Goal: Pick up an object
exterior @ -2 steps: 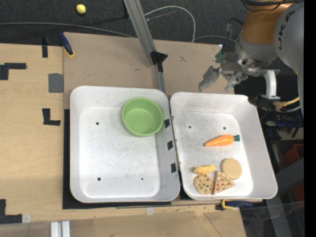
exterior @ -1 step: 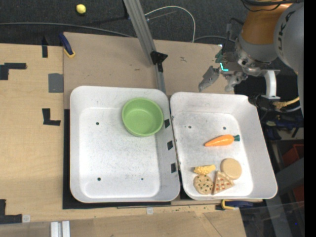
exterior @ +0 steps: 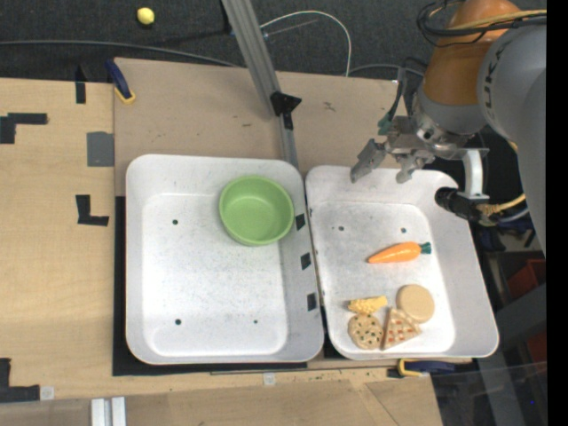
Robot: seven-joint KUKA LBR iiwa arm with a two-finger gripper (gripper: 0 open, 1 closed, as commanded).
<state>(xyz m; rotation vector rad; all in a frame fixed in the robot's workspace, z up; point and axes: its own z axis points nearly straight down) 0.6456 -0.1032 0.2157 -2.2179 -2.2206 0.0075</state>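
Green bowl [exterior: 256, 209] sits alone near the back of the left bin [exterior: 151, 327]. Across the divide, the right bin [exterior: 475, 327] holds a toy carrot [exterior: 395, 254] at mid-floor and, near its front edge, a corn piece [exterior: 367, 305], a round cookie [exterior: 364, 331], a pizza slice [exterior: 399, 330] and a tan bun [exterior: 415, 303], bunched close. Small details on these are hard to read. Above that bin's back rim hangs the gripper [exterior: 382, 171], fingers spread, holding nothing.

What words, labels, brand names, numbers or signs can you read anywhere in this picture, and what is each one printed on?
"UK": dark letters, cut off by the picture's edge, on the grey arm casing at the upper right.
No text can be read on the white bins, the green bowl, the carrot or the other toy foods.
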